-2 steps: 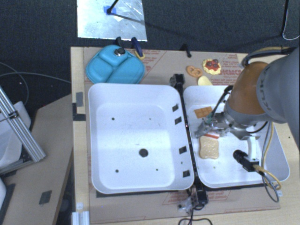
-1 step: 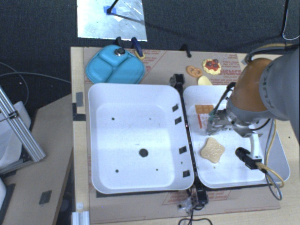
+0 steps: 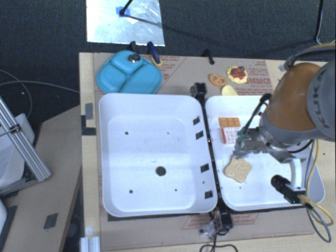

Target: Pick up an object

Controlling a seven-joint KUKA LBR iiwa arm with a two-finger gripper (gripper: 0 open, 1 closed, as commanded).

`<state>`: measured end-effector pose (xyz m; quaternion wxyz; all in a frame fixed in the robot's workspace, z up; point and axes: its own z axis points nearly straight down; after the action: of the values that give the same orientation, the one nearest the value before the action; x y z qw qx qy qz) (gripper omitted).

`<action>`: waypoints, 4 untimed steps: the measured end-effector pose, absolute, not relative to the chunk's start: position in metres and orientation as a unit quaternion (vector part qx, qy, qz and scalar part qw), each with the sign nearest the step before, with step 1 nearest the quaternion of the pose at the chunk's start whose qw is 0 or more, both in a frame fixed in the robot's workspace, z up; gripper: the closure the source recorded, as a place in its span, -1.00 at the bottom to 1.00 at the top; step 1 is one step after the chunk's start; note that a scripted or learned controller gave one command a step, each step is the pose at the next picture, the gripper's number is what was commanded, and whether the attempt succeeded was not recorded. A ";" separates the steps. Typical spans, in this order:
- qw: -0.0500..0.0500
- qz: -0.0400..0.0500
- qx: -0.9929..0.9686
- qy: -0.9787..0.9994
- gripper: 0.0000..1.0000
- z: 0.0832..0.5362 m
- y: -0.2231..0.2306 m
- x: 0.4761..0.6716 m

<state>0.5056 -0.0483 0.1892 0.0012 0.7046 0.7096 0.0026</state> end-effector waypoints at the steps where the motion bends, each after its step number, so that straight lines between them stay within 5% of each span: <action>1: 0.001 0.003 0.704 0.710 1.00 0.232 -0.005 0.487; 2: 0.005 0.006 0.704 0.710 1.00 0.352 0.017 0.488; 3: 0.003 0.007 0.702 0.712 1.00 0.454 0.103 0.487; 4: 0.001 0.001 0.706 0.709 -1.00 0.448 0.097 0.487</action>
<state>0.4868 0.0971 0.4476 0.0008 0.7056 0.7086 0.0014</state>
